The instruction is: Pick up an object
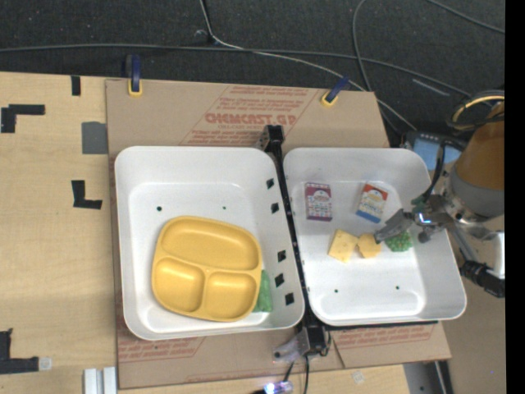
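In the right bin lie a small maroon box, a white carton with red and blue print, two yellow cheese-like wedges and a small green piece. My gripper reaches in from the right and sits low at that bin's right side. Its tip is just above the green piece and right next to the nearer yellow wedge. I see nothing clearly held in it.
The left bin holds a yellow divided plate with a green item tucked at its right edge. A black divider runs between the bins. The grey and orange arm stands over the right bin's far right rim.
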`<state>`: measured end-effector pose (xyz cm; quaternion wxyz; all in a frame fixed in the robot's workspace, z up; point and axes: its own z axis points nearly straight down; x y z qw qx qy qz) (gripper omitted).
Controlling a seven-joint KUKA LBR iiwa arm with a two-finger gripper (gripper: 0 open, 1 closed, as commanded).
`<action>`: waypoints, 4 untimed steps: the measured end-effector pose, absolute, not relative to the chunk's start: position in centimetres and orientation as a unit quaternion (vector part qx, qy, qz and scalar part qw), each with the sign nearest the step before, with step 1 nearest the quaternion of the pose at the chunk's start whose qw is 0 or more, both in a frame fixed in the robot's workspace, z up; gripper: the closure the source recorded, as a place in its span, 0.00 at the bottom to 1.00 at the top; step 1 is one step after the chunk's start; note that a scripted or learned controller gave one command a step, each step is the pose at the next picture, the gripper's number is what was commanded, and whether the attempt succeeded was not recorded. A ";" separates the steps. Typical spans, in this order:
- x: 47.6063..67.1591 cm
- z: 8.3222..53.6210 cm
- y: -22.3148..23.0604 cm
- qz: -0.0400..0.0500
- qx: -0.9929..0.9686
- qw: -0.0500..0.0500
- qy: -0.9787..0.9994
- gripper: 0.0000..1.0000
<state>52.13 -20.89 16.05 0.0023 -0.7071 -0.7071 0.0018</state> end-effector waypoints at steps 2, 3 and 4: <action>52.6 8.6 -21.4 0.001 -0.707 -0.001 -0.707 0.00; 52.8 9.8 -21.5 0.000 -0.707 -0.005 -0.707 1.00; 52.3 14.4 -20.8 0.000 -0.707 -0.001 -0.707 1.00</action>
